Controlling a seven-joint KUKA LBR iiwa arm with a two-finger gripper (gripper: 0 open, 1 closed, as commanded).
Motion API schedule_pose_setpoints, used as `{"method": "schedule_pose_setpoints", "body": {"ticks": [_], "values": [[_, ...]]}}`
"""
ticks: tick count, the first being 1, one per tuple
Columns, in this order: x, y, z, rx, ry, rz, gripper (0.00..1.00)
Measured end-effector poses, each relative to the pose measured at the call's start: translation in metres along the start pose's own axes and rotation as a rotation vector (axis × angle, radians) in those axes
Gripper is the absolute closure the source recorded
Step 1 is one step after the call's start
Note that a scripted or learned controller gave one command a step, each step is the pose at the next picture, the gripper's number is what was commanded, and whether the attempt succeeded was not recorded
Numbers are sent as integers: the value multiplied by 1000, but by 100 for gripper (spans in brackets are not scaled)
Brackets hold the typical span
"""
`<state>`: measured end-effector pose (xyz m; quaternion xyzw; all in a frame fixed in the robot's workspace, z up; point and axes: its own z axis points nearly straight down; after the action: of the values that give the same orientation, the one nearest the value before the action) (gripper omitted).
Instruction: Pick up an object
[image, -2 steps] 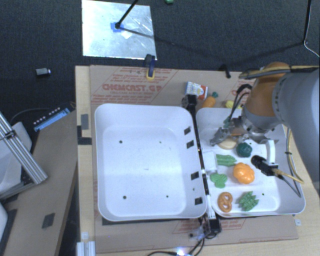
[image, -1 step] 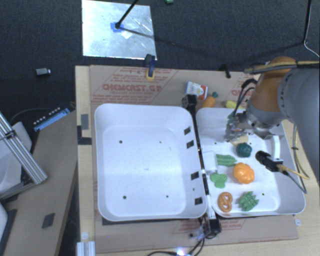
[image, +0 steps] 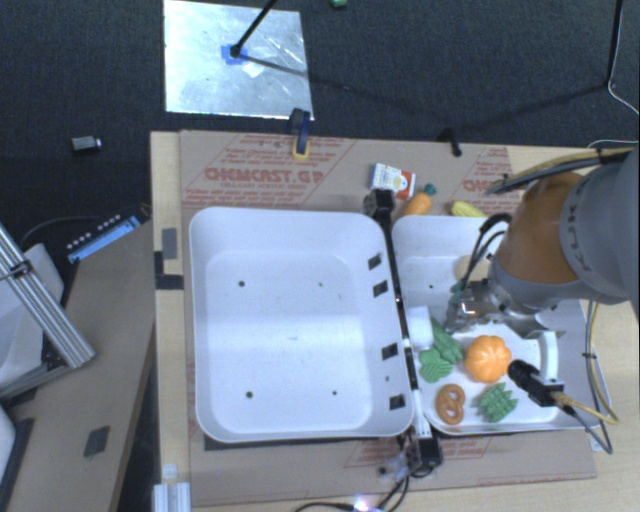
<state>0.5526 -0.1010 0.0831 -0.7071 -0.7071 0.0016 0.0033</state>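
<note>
Two white bins sit side by side on my feed, the left bin (image: 290, 330) at nine o'clock of the right bin (image: 430, 250). The grey arm (image: 590, 240) reaches in from three o'clock, and its gripper (image: 462, 312) hangs low over the middle of the right bin; from this angle I cannot tell whether it is released or clenched. The things to pick lie in the near half of that bin: a white block (image: 418, 326) just at eight o'clock of the gripper, a leafy green toy (image: 438, 357) at six o'clock of the gripper, an orange ball (image: 487, 358) just beside the leafy green toy at three o'clock, a pretzel (image: 450, 403) at six o'clock of the leafy green toy, and a second green toy (image: 496, 403) at three o'clock of the pretzel. Outside the bins, at twelve o'clock of the right one, a carrot (image: 418, 204), a banana (image: 466, 210) and a small box (image: 391, 180) lie on the cardboard (image: 260, 172)
</note>
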Motion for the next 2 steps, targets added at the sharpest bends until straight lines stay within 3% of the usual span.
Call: {"method": "schedule_pose_setpoints", "body": {"ticks": [1, 2], "values": [[10, -69, -1, -4, -1, 1, 100], [54, 18, -164, -31, -3, -12, 100]]}}
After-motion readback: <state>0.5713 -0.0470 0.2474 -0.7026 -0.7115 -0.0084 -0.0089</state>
